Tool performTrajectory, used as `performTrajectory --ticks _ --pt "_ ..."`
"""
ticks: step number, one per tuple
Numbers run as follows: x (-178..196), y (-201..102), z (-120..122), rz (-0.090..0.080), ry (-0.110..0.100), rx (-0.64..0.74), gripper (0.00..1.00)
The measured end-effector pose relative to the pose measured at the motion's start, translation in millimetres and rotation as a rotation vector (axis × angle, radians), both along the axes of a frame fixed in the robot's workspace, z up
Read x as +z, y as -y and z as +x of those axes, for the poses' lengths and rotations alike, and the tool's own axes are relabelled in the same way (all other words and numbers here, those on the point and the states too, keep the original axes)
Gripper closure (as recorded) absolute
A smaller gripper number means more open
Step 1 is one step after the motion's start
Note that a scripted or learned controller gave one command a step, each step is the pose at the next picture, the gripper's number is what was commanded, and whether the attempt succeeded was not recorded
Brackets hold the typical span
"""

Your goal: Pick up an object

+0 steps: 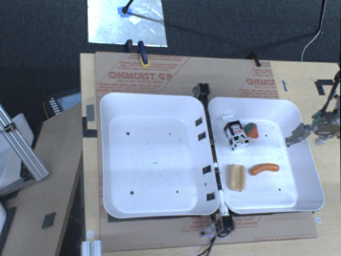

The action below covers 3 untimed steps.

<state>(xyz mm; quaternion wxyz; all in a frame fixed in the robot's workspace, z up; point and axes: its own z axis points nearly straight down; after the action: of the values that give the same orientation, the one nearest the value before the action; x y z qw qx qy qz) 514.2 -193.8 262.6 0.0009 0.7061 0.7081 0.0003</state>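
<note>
We see the bench [176,68] carrying two white bins: the left bin [152,153] and the right bin [298,196]. In the right bin lie a tan bun [236,177], an orange sausage [265,168], a black-and-white toy [235,134] touching a small red-orange piece [251,130]. The pincer [296,136] hovers at that bin's right rim; we cannot tell its spread.
</note>
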Motion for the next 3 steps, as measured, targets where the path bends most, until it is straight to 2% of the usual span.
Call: performTrajectory --ticks 1,2,3 --pt "-83 -139 -29 0.008 -0.01 0.014 0.0" --pt "-68 -130 -26 0.001 0.002 0.0 1.0" --pt "30 -224 -26 0.004 0.01 0.011 1.0"
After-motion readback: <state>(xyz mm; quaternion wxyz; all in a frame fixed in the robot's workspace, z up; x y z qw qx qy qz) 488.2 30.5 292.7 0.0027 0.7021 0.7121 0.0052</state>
